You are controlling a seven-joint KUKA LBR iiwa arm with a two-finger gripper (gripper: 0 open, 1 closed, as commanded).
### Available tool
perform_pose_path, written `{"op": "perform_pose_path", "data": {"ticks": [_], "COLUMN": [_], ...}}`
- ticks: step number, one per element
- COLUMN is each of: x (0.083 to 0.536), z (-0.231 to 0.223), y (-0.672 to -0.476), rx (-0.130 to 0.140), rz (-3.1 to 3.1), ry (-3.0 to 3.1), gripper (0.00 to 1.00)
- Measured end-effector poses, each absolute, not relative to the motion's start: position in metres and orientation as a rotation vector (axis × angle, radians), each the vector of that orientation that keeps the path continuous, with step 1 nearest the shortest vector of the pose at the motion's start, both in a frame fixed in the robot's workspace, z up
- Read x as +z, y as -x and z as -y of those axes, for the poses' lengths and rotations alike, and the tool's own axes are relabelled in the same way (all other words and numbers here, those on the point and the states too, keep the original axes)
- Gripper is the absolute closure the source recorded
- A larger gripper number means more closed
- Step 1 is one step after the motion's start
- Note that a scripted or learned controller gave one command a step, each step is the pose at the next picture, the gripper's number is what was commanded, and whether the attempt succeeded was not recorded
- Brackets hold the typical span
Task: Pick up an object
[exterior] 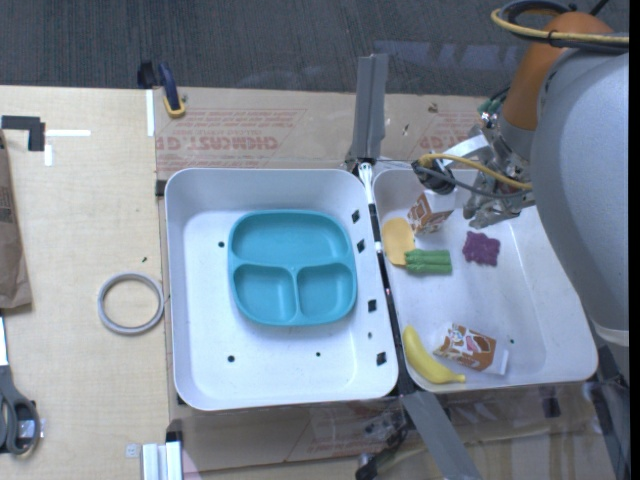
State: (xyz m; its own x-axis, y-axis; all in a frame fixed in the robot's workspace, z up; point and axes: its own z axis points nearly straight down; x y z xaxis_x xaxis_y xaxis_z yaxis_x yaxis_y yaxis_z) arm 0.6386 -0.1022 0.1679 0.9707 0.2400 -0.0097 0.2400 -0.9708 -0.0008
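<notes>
purple toy (481, 248) sits just below the gripper (490, 211); its grip state unclear.

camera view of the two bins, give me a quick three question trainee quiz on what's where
1. True or false: the turquoise three-compartment plastic plate lies in the left white bin.
2. Which item lies nearest the tool? A) yellow toy banana B) purple knobbly toy C) grey ring
3. Fill in: the grey ring rests on the ____, outside both bins.

Key: 1 true; 2 B; 3 wooden bench
</notes>
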Motion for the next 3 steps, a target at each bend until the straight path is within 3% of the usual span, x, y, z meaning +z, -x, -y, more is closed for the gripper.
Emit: {"op": "perform_pose_path", "data": {"ticks": [3], "x": [0.192], "z": [0.101], "y": [-0.638], "rx": [-0.035], "rz": [-0.409], "ry": [-3.113], "gripper": [1.00]}}
